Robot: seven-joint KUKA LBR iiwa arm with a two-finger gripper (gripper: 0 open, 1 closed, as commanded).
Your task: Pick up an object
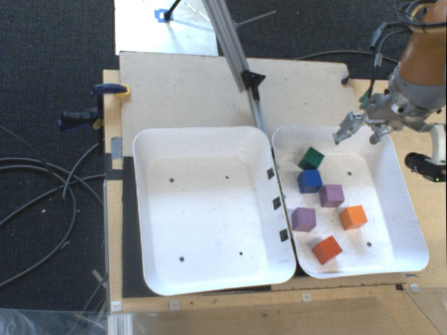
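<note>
Plainly, I had picked up nothing yet: my end effector (pixel 360 131) hung with its fingers apart and bare above the far rim of the right bin (pixel 412 218), while the green cube (pixel 311 158) and five others lay untouched inside.

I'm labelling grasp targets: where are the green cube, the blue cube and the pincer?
Green cube (pixel 311 158), camera view, its top face.
Blue cube (pixel 309 181), camera view, its top face.
Pincer (pixel 360 129), camera view, midway between its fingertips.
</note>
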